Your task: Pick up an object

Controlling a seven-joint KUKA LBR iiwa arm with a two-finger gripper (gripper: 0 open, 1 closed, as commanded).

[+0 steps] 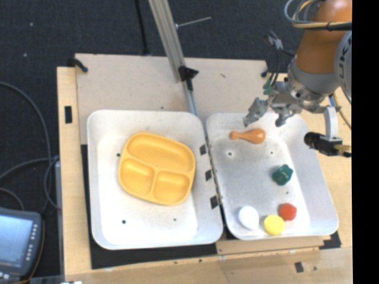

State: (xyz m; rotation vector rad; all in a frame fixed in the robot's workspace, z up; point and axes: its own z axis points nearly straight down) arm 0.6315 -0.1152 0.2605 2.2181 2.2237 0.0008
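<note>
Below, two white bins sit side by side on the worktop (71, 158). In the left bin (100, 218), a yellow tray (157, 168) with three compartments lies near the middle. In the right bin (254, 158), a tan drumstick (249, 136) lies near the upper edge, a green block (282, 174) sits toward the right side, and a white ball (249, 217), a yellow ball (273, 224) and a red block (287, 211) cluster at the lower right. No writing can be read on any of them. At the upper right of the frame, the gripper (266, 112) hangs over the right bin's top edge, just above the drumstick, fingers spread and nothing between them. Bare bin floor lies between the drumstick and the lower cluster, and around the tray.
</note>
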